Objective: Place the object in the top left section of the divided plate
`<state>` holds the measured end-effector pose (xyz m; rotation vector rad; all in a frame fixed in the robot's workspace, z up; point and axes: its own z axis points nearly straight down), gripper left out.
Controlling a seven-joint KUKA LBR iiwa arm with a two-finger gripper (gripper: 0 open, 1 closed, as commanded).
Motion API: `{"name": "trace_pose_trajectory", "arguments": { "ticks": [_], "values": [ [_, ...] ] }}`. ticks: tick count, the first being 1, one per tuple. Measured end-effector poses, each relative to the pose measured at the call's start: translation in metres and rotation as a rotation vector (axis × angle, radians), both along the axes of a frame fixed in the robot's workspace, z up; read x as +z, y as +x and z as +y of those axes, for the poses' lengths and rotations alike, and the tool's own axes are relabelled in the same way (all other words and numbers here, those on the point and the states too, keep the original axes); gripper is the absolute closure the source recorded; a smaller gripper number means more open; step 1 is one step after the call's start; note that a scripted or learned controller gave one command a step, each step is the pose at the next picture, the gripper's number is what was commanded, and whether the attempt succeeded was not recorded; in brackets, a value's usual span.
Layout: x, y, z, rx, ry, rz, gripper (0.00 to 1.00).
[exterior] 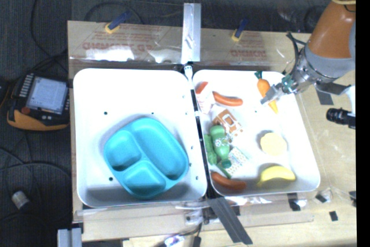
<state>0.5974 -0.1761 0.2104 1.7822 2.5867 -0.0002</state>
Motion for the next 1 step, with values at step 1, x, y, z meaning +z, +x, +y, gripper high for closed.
{"name": "trace_pose_trajectory", "arguments": {
  "ticks": [1],
  "values": [
    [-0.1123,-0.0255,0.0096,0.035,0.002,0.0,1.0]
  ]
}}
